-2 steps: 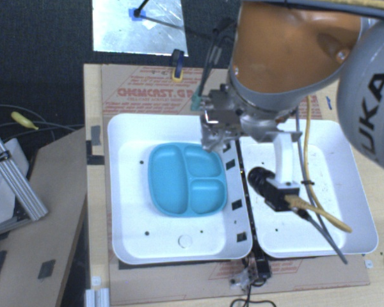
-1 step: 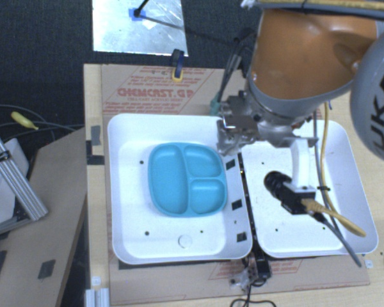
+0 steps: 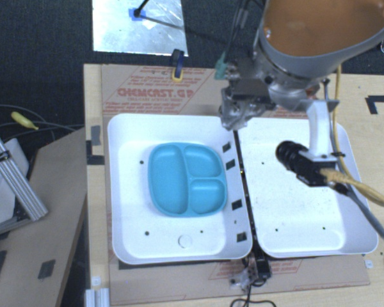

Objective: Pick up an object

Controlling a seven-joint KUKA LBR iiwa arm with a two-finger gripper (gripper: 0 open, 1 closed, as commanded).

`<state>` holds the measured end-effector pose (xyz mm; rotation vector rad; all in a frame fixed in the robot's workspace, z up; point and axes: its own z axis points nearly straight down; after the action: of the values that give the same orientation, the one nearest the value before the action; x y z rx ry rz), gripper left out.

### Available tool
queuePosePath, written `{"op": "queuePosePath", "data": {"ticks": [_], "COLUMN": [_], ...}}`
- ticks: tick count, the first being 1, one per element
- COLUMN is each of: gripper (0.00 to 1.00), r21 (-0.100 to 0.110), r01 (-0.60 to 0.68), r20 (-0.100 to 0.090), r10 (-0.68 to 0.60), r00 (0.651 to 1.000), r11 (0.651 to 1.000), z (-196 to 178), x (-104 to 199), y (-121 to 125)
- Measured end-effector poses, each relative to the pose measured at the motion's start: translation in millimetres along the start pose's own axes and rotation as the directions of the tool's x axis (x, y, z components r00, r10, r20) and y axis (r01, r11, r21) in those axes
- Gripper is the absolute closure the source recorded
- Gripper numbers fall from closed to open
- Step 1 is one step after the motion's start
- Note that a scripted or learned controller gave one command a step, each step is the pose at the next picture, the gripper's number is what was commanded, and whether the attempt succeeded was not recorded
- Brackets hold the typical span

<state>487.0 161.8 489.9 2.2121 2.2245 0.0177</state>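
The gripper (image 3: 235, 115) hangs over the far end of the seam where the two bins meet, its tip just above their back rims. From above it reads as a blurred grey mass. The arm's (image 3: 320, 24) broad orange-and-grey body, cut off by the top and right edges of the view, covers much of it. Whether the gripper is open or closed cannot be told.

The blue plate (image 3: 185, 178) lies flat in the middle of the left bin (image 3: 131, 235), apart from the gripper and in full sight. It has one large compartment toward the view's left and two smaller ones toward the seam.

The right bin (image 3: 294, 235) has part of its far rim hidden behind the arm. Small black clips (image 3: 230, 165) sit along the left bin's wall by the seam. Under both bins lies a cardboard sheet (image 3: 147, 91) with red lettering, its lower lines covered by the bins. Beyond it, a silvery sheet (image 3: 118, 24) is cut off at the top edge.
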Motion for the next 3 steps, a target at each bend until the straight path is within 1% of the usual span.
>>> {"op": "queuePosePath", "data": {"ticks": [1, 3], "gripper": [1.00, 1.00], "r21": [0.006, 0.001], "r01": [0.004, 0.015], "r20": [0.002, 0.000], "r10": [-0.004, -0.015], "r00": [1.000, 1.000], "r11": [1.000, 1.000], "z": [-6.6, -28.4], "x": [-0.4, 0.2], "y": [0.1, 1.3]}}
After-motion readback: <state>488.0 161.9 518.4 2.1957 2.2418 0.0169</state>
